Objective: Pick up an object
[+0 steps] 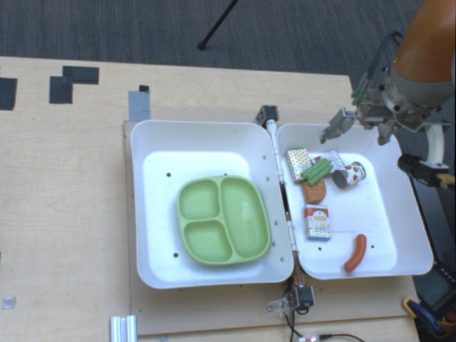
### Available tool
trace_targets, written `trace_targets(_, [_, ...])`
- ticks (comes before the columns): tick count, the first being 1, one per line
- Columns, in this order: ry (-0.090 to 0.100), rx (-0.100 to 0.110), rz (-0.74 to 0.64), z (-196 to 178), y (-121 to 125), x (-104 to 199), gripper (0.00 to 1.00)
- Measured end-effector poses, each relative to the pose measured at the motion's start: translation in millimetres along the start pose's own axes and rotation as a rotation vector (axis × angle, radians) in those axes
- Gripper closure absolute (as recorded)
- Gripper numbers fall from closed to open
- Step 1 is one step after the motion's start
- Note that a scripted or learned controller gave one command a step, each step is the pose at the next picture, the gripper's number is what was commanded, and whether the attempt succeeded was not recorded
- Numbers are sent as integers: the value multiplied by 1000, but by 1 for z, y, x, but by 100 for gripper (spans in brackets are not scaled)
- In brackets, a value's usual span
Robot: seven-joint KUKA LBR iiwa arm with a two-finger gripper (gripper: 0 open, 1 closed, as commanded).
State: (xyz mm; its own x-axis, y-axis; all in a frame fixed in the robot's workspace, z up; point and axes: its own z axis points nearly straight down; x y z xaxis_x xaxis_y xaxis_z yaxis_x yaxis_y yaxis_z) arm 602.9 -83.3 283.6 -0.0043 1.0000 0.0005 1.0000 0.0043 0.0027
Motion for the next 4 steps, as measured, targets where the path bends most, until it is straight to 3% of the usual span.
trace_targets(1, [-1,2,3,93,-31,-50,0])
trace_targets(2, [0,2,3,194,-105,-1,0])
trace_targets(3, [0,-3,2,183,-103,-1,100])
trace_targets(4, [1,-1,0,99,-115,81,100])
